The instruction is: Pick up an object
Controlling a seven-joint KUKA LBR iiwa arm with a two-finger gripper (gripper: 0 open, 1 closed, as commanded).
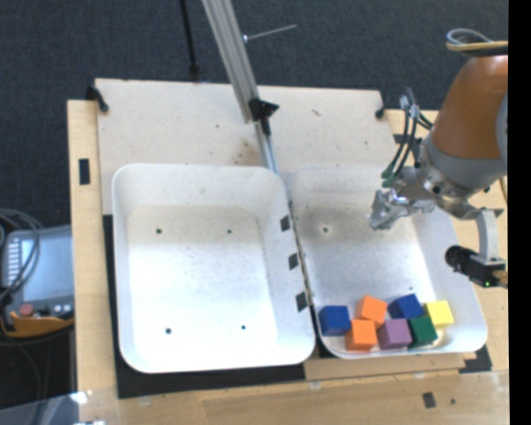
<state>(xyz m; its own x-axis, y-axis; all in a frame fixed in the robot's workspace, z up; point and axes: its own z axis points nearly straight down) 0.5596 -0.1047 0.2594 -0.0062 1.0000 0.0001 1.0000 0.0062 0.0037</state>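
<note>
Seven small blocks are sitting clustered in the near corner of the right bin [354,237]: a blue block [334,319], two orange blocks [373,308] [362,334], a purple block [395,332], a green block [423,329], a second blue block [407,305] and a yellow block [440,312]. The hand [387,211] is hovering over that bin's far half, well apart from the blocks, holding nothing visible; whether it is spread or closed is too blurred to tell. The left bin [203,264] is lying beside it on the counter [186,113].
</note>
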